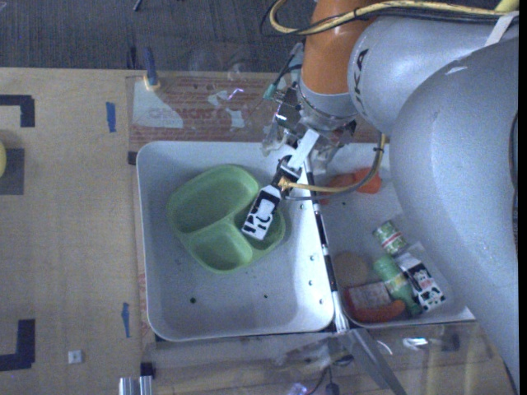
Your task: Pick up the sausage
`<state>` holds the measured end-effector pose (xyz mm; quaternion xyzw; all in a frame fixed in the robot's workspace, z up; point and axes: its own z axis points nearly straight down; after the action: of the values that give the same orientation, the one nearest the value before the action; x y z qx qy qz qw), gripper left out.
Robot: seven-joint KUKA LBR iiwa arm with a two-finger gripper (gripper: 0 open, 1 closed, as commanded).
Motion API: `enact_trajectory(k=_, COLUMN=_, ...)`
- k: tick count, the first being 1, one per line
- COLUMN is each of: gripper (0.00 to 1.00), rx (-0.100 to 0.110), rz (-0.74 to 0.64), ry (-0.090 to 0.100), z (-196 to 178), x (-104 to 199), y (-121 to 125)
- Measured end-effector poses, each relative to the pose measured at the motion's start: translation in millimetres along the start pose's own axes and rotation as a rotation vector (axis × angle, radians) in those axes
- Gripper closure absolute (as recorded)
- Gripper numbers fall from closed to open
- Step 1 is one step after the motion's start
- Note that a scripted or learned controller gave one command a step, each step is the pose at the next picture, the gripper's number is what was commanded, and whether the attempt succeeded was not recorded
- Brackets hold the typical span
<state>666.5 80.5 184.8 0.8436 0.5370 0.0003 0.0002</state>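
Although reddish print is seen on a sheet (183, 113) fixed to the bench beyond the left bin (156, 245), it is too blurred to be read, as are the labels on the small can (389, 237) and the black-and-white carton (424, 288). The sausage (375, 299), a reddish oblong, is seen at the near edge of the right bin (354, 220), beside a green bottle (390, 274). The gripper (284, 148) is held over the left bin's far right corner, well apart from the sausage; its opening cannot be told.
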Motion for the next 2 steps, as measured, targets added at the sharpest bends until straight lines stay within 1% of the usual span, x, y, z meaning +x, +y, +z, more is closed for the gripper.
enact_trajectory(k=1, gripper=0.0, rx=0.006, rz=0.139, ry=0.002, z=78.6, x=89.6, y=-42.7)
enact_trajectory(k=2, gripper=0.0, rx=0.009, rz=0.333, ry=-0.015, z=95.0, x=126.1, y=-59.4)
